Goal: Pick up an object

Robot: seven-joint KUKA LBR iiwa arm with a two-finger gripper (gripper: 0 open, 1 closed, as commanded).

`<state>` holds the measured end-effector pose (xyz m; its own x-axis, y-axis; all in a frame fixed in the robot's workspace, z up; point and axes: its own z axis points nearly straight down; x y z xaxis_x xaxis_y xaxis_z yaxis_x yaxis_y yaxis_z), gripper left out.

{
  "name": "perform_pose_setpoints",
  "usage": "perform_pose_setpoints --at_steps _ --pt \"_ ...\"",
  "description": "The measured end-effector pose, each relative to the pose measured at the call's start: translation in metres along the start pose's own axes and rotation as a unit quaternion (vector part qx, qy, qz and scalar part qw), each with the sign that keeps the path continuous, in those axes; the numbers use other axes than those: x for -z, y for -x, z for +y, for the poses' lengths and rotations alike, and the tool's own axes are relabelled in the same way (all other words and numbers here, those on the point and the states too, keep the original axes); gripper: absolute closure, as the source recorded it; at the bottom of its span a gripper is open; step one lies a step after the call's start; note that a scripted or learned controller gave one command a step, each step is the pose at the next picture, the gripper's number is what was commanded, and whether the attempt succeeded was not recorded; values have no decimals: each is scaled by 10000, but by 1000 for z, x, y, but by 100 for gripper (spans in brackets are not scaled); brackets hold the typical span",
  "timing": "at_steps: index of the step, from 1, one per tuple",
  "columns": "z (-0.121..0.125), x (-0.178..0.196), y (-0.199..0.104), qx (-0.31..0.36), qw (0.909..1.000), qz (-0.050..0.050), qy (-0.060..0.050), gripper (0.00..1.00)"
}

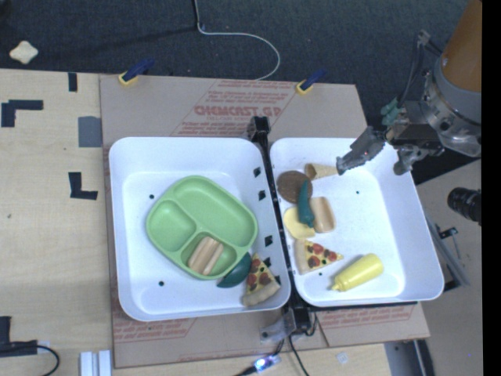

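My gripper [380, 160] hangs over the back right part of the right bin [391, 210], open, with nothing between its fingers [357, 153]. Just left of it lie a small tan cone [319, 170] and a brown round patty [293, 185]. Further forward are a teal piece [304, 203], a hot dog [322, 215], a yellow slice [295, 225], a pizza slice [317, 254] and a yellow mustard bottle [358, 272]. None of them touches the gripper.
The left bin [133, 178] holds a green divided plate [196, 214] with a sausage bun [206, 254] in one compartment. A teal piece [235, 276] and a second pizza slice [261, 281] lie at the plate's front right. A black clip [258, 126] sits between the bins.
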<state>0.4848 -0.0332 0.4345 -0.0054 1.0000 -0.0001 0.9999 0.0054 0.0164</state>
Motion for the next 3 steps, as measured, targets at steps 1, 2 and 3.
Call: perform_pose_setpoints --at_steps 1,2,3 --pt "-2 -50 -57 4 9999 1 -108 0" --pt "-1 -38 -54 -8 10000 -7 -98 100" --pt "-2 -66 -80 -15 9999 -3 -104 100"
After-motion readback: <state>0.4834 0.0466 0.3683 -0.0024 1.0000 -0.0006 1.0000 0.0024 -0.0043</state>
